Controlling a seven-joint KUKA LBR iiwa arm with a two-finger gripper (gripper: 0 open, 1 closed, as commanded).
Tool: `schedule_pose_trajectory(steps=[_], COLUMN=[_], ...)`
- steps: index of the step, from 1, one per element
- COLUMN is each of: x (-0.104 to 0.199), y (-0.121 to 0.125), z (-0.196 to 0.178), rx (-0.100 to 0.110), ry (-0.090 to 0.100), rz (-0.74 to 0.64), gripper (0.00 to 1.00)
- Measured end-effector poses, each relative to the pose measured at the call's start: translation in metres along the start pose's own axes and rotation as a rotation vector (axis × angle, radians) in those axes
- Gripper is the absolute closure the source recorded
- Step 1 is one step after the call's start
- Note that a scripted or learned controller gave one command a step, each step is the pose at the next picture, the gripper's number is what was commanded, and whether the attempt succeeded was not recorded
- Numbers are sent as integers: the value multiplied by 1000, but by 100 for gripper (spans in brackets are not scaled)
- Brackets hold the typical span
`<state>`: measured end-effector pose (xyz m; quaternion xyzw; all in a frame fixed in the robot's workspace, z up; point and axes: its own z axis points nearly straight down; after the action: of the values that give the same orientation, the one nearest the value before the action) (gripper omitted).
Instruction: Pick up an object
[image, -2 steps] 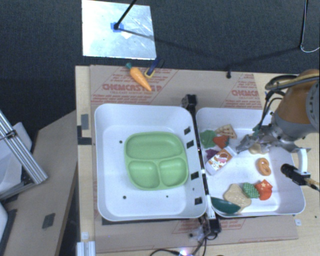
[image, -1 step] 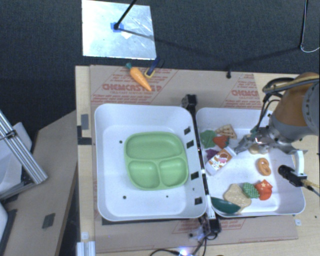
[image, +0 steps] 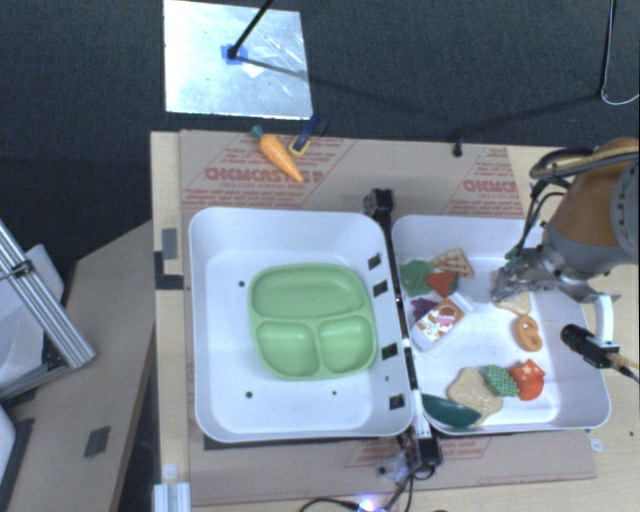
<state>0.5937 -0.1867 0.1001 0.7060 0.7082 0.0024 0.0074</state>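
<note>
The right bin (image: 590, 400) holds several toy foods. A toast-like wedge (image: 452, 263), a green leafy piece (image: 415, 275) and a red piece (image: 441, 283) lie at its upper left. A white packet (image: 438, 321) lies below them. An orange oval piece (image: 527, 332) sits mid-right. A red piece (image: 529, 380), a green piece (image: 502, 380), a tan bread shape (image: 471, 391) and a dark green piece (image: 449, 411) lie along the front. My gripper (image: 508, 285) hangs low over the bin's upper right, just above the orange oval piece, with a pale object (image: 517, 301) right under it.
The left bin (image: 215, 250) holds a green divided plate (image: 312, 320). A toy carrot (image: 280, 157) lies on the cardboard behind the bins. A black divider (image: 392, 300) with clips runs between the bins. A black part (image: 590, 347) juts over the right rim.
</note>
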Motion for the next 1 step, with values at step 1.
schedule_pose_trajectory(steps=[1], x=[-10], y=[7], z=[-57], rx=[7], ry=[5], rz=[0], gripper=[100])
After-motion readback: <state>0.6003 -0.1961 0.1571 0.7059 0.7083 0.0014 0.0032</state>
